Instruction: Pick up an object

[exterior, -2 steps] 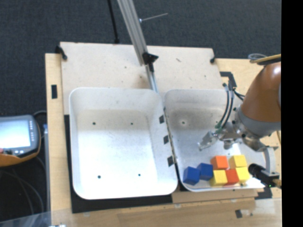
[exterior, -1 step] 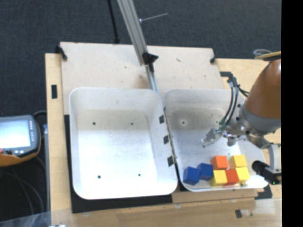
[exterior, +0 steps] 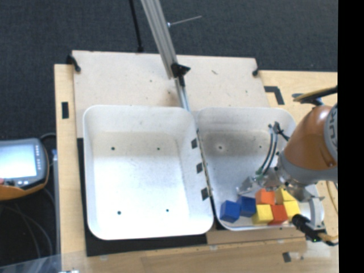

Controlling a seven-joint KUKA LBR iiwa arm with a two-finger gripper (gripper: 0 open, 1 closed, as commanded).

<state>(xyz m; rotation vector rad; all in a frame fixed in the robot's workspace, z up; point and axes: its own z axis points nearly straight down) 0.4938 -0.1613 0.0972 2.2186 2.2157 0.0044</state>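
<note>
A cluster of small blocks lies in the near corner of the right bin [exterior: 227, 135]: a blue block [exterior: 230, 210], a second blue block [exterior: 247, 205], an orange block [exterior: 266, 197], a yellow block [exterior: 263, 213], a red block [exterior: 278, 212] and another yellow block [exterior: 290, 207]. My gripper [exterior: 272, 187] is down in the bin right above the orange block, under the orange wrist band [exterior: 313, 144]. The arm's body hides the fingertips.
The left bin [exterior: 142, 169] sits beside the right one, sharing a middle wall. A slanted metal camera pole [exterior: 162, 36] rises behind the bins. A small screen device [exterior: 21, 166] lies off the bench at the left.
</note>
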